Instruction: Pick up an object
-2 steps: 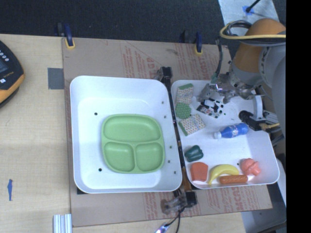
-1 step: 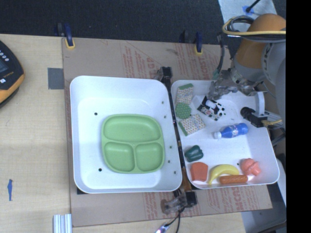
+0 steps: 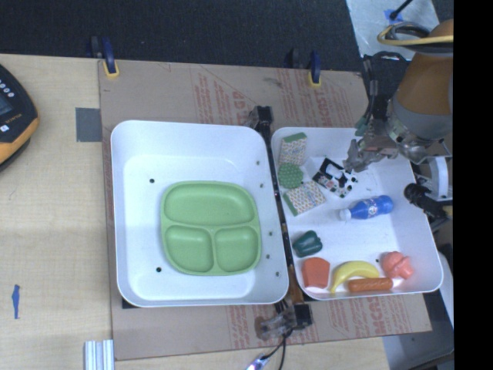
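Whether the pincer point(image 3: 356, 160) is released or clenched I cannot tell, and with the black-and-white toy point(image 3: 334, 177) just below-left of it, it could easily nudge the blue bottle point(image 3: 367, 207) instead.

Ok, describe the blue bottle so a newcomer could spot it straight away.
Look in the right-hand white bin, the one crowded with small items. Near its middle, below the gripper, lies the blue bottle on its side, white cap pointing left. Nothing else there is blue.

single fixed camera above bench point(image 3: 54, 206), looking down at slant, both white bins point(image 3: 123, 206) in frame.
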